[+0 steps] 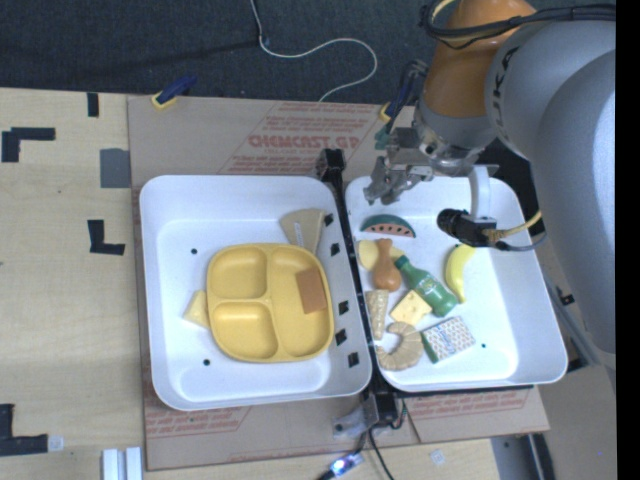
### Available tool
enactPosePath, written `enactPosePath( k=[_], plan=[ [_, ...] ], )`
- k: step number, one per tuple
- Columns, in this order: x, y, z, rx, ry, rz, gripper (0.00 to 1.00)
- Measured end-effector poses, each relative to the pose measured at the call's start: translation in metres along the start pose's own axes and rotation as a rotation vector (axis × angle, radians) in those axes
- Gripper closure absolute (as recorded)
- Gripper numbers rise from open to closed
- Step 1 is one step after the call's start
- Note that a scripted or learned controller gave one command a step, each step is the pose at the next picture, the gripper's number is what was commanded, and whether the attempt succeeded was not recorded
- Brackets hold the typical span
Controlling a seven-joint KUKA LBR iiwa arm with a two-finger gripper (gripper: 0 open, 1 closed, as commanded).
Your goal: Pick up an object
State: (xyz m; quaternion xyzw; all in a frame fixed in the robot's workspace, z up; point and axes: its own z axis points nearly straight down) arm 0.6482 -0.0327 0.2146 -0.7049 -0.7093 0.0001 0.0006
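The big grey arm with its orange band comes in from the right, and its tool hangs over the far left corner of the right bin. I cannot tell if the tool is loose or squeezed tight, and I can see no toy in it. Just in front of the tool lies a watermelon slice. Nearer than the slice there is a chicken leg, and a green bottle lies tilted beside it. A banana lies to the right of the bottle. In front of the bottle there is a cheese wedge and a small box with a green and blue pattern. A long cracker lies by the bin's left wall, and a bitten cookie sits in the near left corner. The left bin touches the right bin along the middle. In it sits a yellow tray with a brown slice on its right side. A tan piece leans at the tray's far edge, and a pale yellow bit pokes out from under its left side. Both bins rest on cardboard on the bench.
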Motion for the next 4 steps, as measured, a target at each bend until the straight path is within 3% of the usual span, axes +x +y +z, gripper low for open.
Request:
enactPosePath(
  k=[1, 3, 4],
  plan=[
    [0.032, 0.003, -0.017, 0.000, 0.000, 0.002, 1.00],
    [0.020, 0.006, -0.001, 0.000, -0.003, 0.005, 1.00],
    [0.033, 0.005, -0.017, -0.001, 0.000, 0.003, 1.00]
  ],
)
